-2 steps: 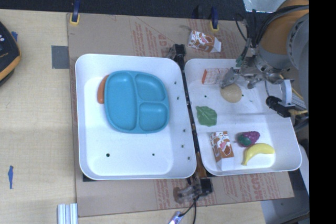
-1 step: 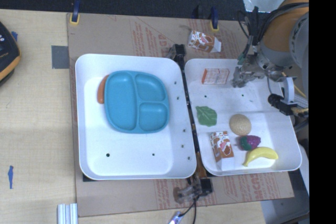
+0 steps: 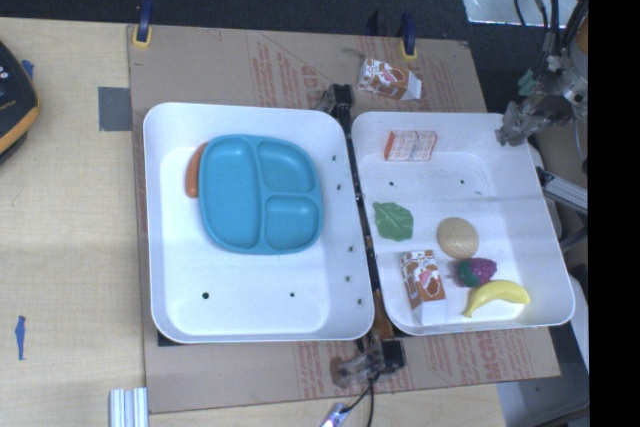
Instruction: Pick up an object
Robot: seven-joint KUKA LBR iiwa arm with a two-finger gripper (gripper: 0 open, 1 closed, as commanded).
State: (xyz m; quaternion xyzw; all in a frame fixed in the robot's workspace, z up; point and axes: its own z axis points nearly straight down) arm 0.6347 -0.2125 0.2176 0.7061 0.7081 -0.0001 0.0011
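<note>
On the surface (image 3: 70, 245), over a sheet of brown cardboard (image 3: 260, 65), two shallow white bins sit side by side, their inner edges nearly touching. Inside the left bin (image 3: 170, 305) lies a blue divided plate (image 3: 262, 194), with three compartments, set toward the far half of the bin. An orange object (image 3: 191, 171) peeks out from under the plate's left edge; what it is cannot be told.

Within the right bin (image 3: 500, 175) lie several small things. A red-and-white carton (image 3: 411, 145) rests near the far wall. A green leaf-shaped piece (image 3: 393, 220) lies at the left side, and a tan round object (image 3: 457, 237) sits just to its right. Nearer the front wall, a second red-and-white packet (image 3: 423, 277) lies beside a purple piece (image 3: 478, 270), and a yellow banana (image 3: 497, 296) touches the purple piece's lower side. Another red-and-white packet (image 3: 389, 80) lies outside the bins on the cardboard.

At the right bin's far right corner hangs the gripper (image 3: 520, 120), grey and small. Whether the jaws are released or clenched cannot be told. All the bin's objects lie well apart from it, the carton nearest.
</note>
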